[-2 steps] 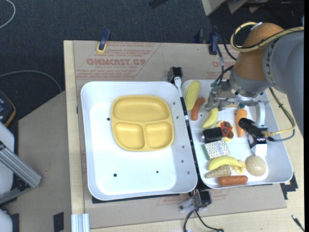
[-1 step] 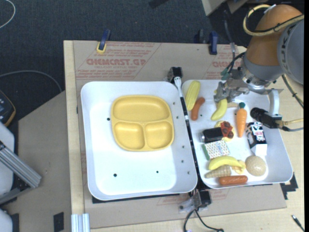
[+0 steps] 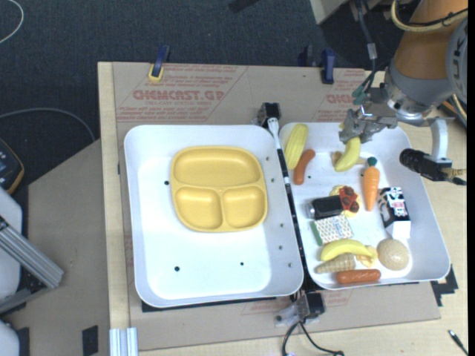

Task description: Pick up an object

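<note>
Camera view is showing the gripper (image 3: 361,127) hanging in the frame's upper right, directly over the small banana (image 3: 347,156), whose long axis is slanting lower-left; its opening cannot be told.

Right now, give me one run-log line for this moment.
arm: over right bin far end | gripper: above banana | grasp: unconfirmed | left bin: yellow tray
</note>
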You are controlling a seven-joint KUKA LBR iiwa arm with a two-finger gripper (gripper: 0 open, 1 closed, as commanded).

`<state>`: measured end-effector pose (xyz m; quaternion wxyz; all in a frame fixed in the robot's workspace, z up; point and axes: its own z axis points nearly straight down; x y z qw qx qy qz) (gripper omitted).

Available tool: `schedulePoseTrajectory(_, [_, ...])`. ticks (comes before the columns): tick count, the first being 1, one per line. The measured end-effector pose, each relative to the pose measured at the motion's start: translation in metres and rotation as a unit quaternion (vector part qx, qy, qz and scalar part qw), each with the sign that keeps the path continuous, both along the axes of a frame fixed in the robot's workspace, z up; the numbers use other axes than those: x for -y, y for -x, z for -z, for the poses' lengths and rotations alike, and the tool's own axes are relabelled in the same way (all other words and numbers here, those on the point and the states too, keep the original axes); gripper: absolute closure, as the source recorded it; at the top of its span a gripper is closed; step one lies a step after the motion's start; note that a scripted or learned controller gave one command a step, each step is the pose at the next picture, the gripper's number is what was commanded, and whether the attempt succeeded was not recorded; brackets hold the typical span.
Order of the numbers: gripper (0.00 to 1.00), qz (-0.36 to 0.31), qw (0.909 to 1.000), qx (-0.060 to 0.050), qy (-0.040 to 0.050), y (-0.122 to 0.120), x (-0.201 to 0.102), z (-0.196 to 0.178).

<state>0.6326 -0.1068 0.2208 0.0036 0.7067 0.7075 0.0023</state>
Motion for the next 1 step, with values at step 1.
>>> schedulePoseTrajectory(1, [1.0,-0.002,1.0,-0.002,-0.0013,-0.0044,-0.0483,-0.0004])
